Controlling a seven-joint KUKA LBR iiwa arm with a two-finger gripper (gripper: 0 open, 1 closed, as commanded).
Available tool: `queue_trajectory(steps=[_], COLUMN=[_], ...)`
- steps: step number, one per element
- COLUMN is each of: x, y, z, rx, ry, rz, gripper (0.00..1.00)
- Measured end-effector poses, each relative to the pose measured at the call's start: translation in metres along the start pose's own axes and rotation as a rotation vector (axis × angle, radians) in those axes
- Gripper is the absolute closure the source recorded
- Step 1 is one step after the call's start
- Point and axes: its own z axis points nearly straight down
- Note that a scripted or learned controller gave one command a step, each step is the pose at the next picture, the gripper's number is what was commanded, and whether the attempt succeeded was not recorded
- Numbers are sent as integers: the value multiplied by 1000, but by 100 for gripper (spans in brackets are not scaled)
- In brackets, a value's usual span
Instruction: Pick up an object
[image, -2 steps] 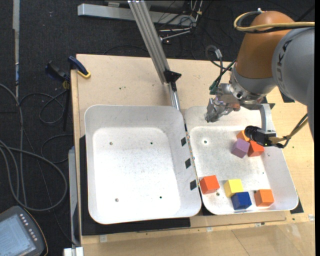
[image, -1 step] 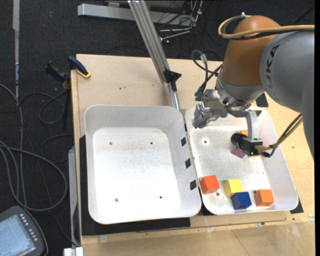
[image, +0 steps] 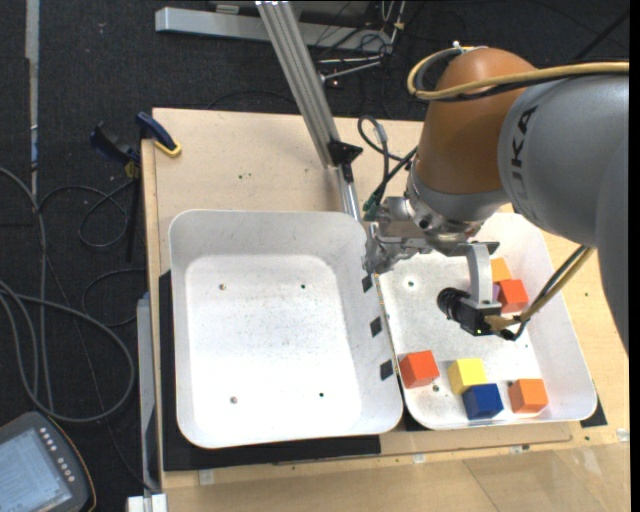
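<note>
Camera view, looking down at a slant on a wooden bench (image: 250, 150) that carries two shallow white bins side by side. A grey arm (image: 570, 140) with an orange band reaches in from the right, over the right bin (image: 575, 400). Its gripper (image: 377, 256) hangs low at that bin's far left corner, just beside the wall shared with the left bin (image: 190, 300). From this angle it cannot be told whether the gripper is open or closed.

Four small blocks lie along the near edge of the right bin, well apart from the gripper. From left to right they are an orange block (image: 418, 367), a yellow block (image: 465, 375) touching a blue block (image: 483, 400), and a second orange block (image: 527, 395). Each looks roughly cube-shaped with no clear long axis, its sides turned slightly against the bin's edge. A red-orange block (image: 512, 293) sits farther back, partly hidden by the wrist, perhaps with a paler one behind it.
</note>
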Motion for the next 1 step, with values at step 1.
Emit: queue_trajectory(steps=[1], x=[44], y=[-19], z=[7], rx=[1], ry=[0], rz=[1], gripper=[100])
